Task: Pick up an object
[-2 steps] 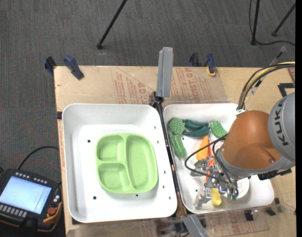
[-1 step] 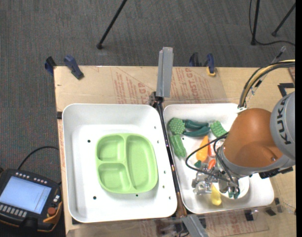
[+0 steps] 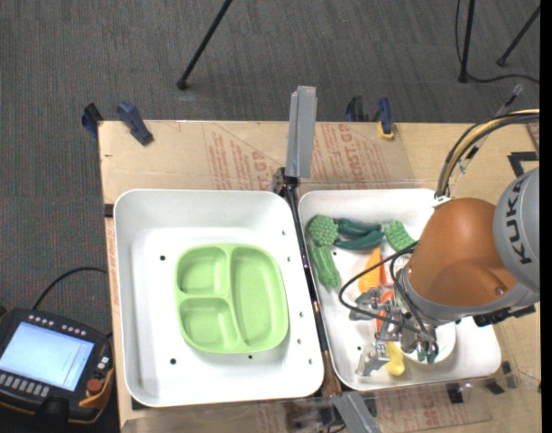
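Arm: the grey KUKA arm (image 3: 529, 233) reaches in from the right, its orange band (image 3: 456, 251) bulking over the right bin.
Claw: the claw (image 3: 391, 345) hangs low over the near part of the right bin, wrapped in cables; whether it is spread or pressed together cannot be told from this angle.
Right bin: the white right bin (image 3: 348, 201) carries a scatter of small items on the surface.
Yellow object: a small yellow object (image 3: 396, 363) lies on the bin floor right at the claw's tip, near the front wall; whether it is gripped cannot be told.
Green pieces: a textured green piece (image 3: 323, 231) sits at the far left of this bin, a long green piece (image 3: 326, 265) just below it, a dark teal piece (image 3: 359, 234) beside them, and another textured green piece (image 3: 400, 234) further right.
Orange piece: a slim orange piece (image 3: 372, 267) lies between the greens and the claw.
Left bin: the white left bin (image 3: 145, 219) holds a light green divided tray (image 3: 231, 296), three compartments, lying flat in the middle.
Surroundings: a teach pendant (image 3: 46, 359) rests on the floor at lower left.
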`<state>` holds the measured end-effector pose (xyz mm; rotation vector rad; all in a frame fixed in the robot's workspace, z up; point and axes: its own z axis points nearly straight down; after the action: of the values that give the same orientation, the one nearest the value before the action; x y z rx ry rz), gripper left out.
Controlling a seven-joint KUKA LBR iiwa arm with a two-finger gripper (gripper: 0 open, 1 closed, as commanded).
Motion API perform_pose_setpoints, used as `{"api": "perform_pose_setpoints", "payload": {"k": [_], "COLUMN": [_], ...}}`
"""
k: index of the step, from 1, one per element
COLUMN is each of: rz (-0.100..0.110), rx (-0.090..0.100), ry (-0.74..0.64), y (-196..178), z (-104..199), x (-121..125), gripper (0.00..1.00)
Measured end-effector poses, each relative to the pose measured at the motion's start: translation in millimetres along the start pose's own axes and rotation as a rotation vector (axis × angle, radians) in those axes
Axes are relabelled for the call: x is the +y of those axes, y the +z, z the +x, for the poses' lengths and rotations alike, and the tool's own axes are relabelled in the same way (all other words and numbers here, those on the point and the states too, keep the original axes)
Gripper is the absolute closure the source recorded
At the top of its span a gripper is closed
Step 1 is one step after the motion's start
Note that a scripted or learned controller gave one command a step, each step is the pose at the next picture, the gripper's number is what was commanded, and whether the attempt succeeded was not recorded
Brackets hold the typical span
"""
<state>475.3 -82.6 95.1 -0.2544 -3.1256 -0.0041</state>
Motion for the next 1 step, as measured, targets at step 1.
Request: {"api": "perform_pose_setpoints", "payload": {"k": [1], "rz": [-0.001], "rx": [0.000], "ry": [-0.004], "y": [-9.2], "z": [-0.4], "x": [0.6], "gripper": [1.00]}}
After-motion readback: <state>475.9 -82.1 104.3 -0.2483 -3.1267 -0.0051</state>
